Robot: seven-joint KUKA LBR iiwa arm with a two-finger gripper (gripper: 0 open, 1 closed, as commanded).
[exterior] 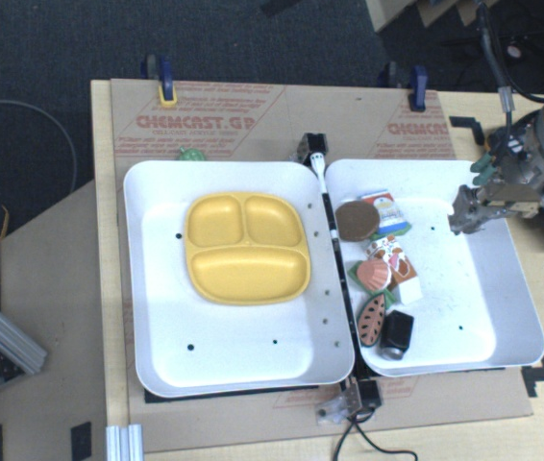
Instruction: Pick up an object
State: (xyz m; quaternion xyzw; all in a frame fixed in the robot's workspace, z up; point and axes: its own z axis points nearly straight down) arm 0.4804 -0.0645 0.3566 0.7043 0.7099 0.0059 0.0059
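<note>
Nothing is being carried yet, so the pick is looking barely begun; going near to far. At the near edge of the surface [253, 421] a cable and a small clip are sitting by the seam between the bins. In the right bin [474, 339] the candidate objects are lying bunched along its left wall; nearest is a black block [396, 333] touching a watermelon-slice toy [371, 319] just to its left; behind those a pink shell-like piece [374, 275] is resting against an orange-and-white item [397, 265], the exact overlap too cluttered to sort out; farther back a brown round disc [357, 220] is sitting partly over a blue-and-white card or packet [387, 211]. All of them are lying on the bin floor, none lifted. In the left bin [157, 286] a yellow divided tray [247, 247] is lying flat near the middle, well apart from the clutter. The gripper [468, 217] is hanging at the right bin's far right side, well apart from the pile, over bare white floor; whether the jaws are spread or pressed together, cannot tell, the tip is reading as one dark lump; nothing is showing between them. At the far edge two blue clamps [165, 75] are holding the brown board down. Judgement: still left is choosing an object, moving across to the pile, descending, closing and lifting, so basically the whole task; the tight packing against the wall is looking like the likely trouble for a clean grasp.
</note>
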